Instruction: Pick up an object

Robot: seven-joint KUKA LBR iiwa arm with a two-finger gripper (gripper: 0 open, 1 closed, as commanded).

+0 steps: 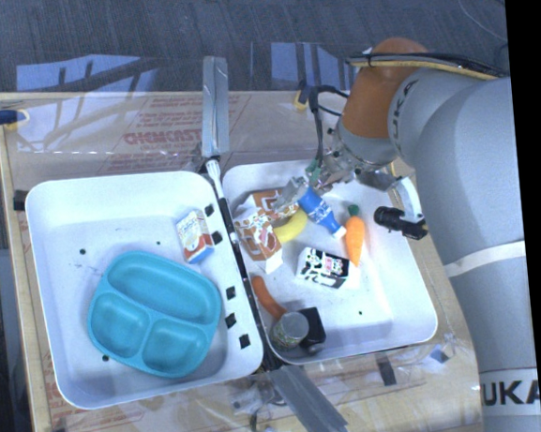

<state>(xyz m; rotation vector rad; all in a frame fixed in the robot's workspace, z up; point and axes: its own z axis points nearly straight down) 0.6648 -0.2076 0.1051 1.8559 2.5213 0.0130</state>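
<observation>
Hanging low over the far part of the right bin (pixel 404 288), the claw (pixel 316 180) sits among the clutter there; whether it is spread or closed cannot be made out. Right at its tip lies a blue-and-white bottle (pixel 320 212), touching a yellow banana-like piece (pixel 290 228) just below it. A brown-and-white packet (pixel 257 228) lies to the claw's left against the bin wall. An orange carrot (pixel 354 236) rests just to the bottle's right, and a black-and-white patterned box (pixel 325 267) lies nearer the camera. Farther still sit a round tin (pixel 292 329) and a slim orange piece (pixel 266 296). Well away to the left, the left bin (pixel 55 229) holds a blue divided plate (pixel 154 312) and a small carton (pixel 193 234), all on the worktop (pixel 103 131).
</observation>
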